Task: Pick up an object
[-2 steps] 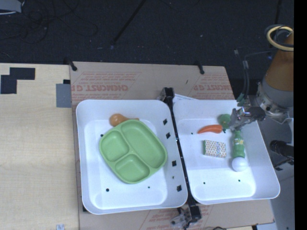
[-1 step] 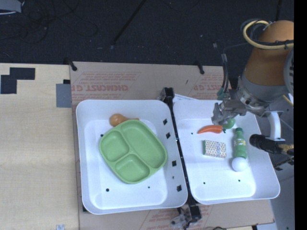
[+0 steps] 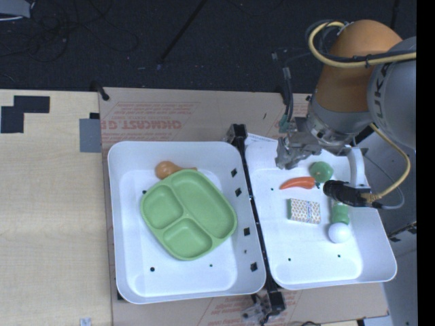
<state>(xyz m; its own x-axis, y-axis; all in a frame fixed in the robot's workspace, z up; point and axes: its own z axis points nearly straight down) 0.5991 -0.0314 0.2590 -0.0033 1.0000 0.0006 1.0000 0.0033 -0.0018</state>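
Claw [image 3: 291, 156] state: I cannot tell (fingers blurred). Orange carrot [image 3: 298, 183] just below looks light, stiff, slippery; grip across its middle.

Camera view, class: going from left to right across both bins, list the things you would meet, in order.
Green tray → orange carrot → patterned box → white ball

Tray [image 3: 188, 212] in left bin [image 3: 129, 250] (alone, seemingly).
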